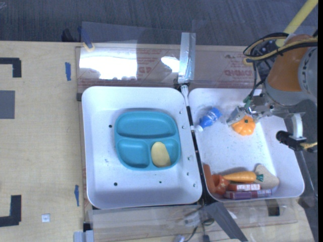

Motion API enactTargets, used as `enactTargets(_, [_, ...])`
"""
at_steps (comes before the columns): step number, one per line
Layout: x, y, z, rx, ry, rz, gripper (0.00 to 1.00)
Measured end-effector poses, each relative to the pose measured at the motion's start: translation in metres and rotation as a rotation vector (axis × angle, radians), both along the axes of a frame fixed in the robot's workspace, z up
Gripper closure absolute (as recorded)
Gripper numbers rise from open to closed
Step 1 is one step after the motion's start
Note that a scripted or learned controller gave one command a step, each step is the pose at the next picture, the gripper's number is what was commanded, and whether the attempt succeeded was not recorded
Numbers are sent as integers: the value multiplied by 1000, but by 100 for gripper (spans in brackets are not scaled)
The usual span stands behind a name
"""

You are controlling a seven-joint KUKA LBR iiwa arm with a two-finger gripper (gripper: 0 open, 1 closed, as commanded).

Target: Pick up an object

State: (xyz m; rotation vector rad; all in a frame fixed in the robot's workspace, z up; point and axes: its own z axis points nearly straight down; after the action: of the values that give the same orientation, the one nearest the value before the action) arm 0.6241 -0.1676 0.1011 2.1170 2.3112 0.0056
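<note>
Nearest the camera, along the front wall of the right bin (290, 183), a small heap lies jammed together: a toy carrot (240, 176), a red-labelled packet (247, 188) and a pale cone-like piece (266, 175), probably slid there against the slope. The left bin (96, 135) bears a blue divided tray (144, 130) with a yellowish oval object (160, 154) in its lower right compartment. At the back of the right bin the gripper (246, 116) hangs low, and just under its tip sits an orange round object (244, 126) (pumpkin-like), seemingly touching it; whether the fingers are spread or closed I cannot tell. A blue object (209, 117) lies just beside, toward the divider. The orange piece looks the likely target.
</note>
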Motion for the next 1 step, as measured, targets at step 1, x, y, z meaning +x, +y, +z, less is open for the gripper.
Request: enactTargets(1, [0, 0, 9, 0, 0, -1, 100])
